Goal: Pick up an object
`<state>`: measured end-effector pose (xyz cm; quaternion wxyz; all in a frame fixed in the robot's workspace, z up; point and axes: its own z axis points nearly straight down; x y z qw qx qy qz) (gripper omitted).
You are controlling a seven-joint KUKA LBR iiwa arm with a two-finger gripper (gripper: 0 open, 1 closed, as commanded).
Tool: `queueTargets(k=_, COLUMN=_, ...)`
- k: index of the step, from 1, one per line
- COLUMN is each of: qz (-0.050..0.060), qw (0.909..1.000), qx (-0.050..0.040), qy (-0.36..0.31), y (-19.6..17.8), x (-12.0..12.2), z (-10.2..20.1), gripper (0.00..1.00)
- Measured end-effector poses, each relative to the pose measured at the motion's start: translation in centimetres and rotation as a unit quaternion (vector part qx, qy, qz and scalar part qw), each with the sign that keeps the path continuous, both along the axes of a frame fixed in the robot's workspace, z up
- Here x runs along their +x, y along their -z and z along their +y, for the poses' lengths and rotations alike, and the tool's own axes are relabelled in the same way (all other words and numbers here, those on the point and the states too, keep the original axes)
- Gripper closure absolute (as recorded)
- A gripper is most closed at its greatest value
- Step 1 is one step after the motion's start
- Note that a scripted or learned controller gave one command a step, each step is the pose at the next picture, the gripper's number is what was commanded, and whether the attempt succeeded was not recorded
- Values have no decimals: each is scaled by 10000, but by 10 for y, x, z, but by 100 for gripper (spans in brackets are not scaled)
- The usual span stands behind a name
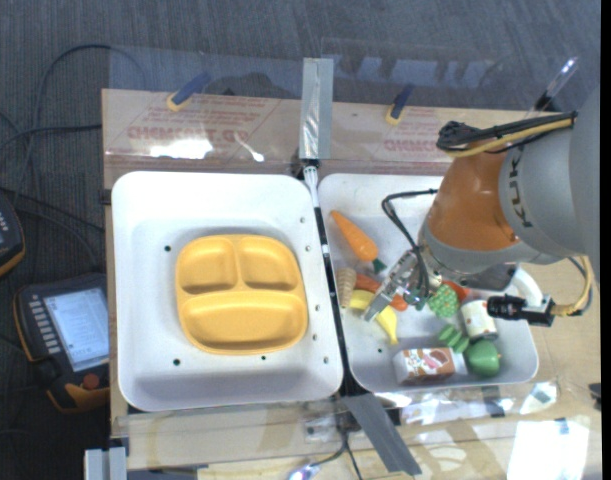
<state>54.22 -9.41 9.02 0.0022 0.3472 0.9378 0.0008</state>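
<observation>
**Hand down in right bin, over the toy pile**

Left bin (135,218): sits on the table's left half, carries a yellow divided tray (241,290) about centred, three compartments up.

Right bin (355,373): touching the left bin along the middle seam. Orange carrot (353,235) lies near its left wall, upper part, tilted. Below that, a cluster by the left wall: small cone-like piece (346,286) and a yellow piece (387,322), just beside the hand.

Hand (400,290): low inside the right bin, near its centre, pointing toward the left wall, metal fingers in among the cluster. Can't tell if it's released or clenched, and can't see anything between the fingers.

Along the bin's near edge: a red-labelled packet (426,364) lying flat, a green item (482,356) just right of it, a small white bottle (474,318) above that. A green and red piece (443,299) sits by the wrist.

Arm (515,193): orange band and grey body over the bin's right side, covering that corner.
</observation>
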Motion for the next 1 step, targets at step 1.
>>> queueTargets(k=1, qz=51, qw=9975, qx=-20, qy=710, y=-90, x=36, z=59, gripper=100)
